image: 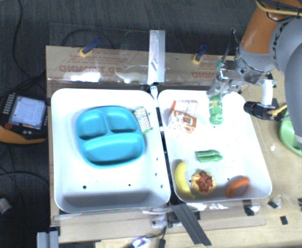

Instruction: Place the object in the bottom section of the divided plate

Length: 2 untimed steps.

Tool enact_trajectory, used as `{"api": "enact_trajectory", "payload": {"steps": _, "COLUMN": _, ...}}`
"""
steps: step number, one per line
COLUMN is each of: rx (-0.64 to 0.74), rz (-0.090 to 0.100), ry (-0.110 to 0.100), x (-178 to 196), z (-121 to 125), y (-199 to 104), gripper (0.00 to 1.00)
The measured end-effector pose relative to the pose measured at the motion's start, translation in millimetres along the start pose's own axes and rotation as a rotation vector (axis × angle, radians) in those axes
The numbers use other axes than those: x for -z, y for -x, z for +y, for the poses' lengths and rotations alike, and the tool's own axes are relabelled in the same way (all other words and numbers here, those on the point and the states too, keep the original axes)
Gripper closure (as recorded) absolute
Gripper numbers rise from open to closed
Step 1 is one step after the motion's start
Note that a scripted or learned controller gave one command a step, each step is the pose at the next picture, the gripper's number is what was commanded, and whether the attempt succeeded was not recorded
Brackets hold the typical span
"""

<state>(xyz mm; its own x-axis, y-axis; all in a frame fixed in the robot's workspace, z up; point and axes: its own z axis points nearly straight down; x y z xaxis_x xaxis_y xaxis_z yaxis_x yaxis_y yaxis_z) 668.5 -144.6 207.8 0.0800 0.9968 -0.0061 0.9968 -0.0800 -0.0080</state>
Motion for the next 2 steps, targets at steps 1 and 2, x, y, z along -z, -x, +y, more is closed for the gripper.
{"api": "enact_trajectory", "payload": {"steps": 1, "rx": 0.016, "rz": 0.005, "ry": 0.000, "x": -15, "z": -37, "y": -96, "gripper": 1.00}}
{"api": "enact_trajectory", "payload": {"steps": 2, "rx": 0.175, "rz": 0.005, "ry": -0.001, "x": -27, "z": -60, "y": -166, "gripper": 1.00}}
